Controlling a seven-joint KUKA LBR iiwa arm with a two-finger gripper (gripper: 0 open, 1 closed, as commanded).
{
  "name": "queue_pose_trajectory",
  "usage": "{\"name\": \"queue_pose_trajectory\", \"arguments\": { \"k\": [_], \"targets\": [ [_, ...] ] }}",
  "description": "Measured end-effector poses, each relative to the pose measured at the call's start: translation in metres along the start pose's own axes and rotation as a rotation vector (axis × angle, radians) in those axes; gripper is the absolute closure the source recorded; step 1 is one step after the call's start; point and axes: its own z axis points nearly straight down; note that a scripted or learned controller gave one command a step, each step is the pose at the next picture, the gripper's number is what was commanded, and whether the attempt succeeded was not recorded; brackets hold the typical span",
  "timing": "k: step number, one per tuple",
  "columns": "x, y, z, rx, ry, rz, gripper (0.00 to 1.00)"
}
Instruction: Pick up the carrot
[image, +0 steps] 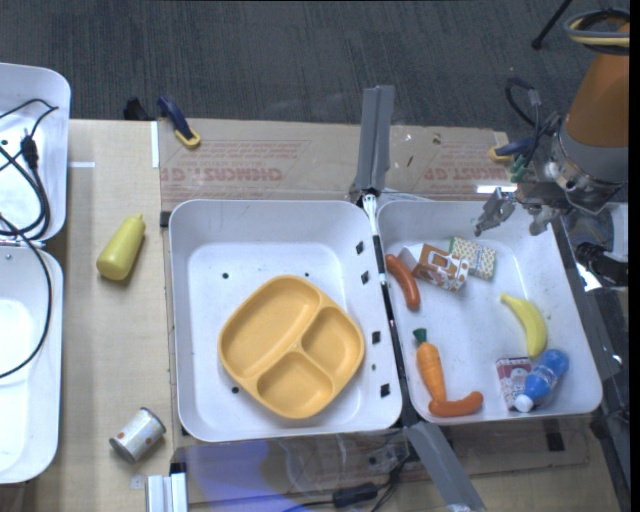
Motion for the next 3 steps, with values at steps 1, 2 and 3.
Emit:
{"name": "queue_pose_trajectory", "arguments": {
  "k": [1, 2, 3],
  "targets": [
    [0.025, -0.091, 0.122, 0.001, 0.001, 0.028, 0.0],
    [0.038, -0.136, 0.144, -0.001, 0.001, -0.154, 0.0],
    [0.042, -0.14, 0.14, -0.012, -0.006, -0.23, 0.0]
  ]
}}
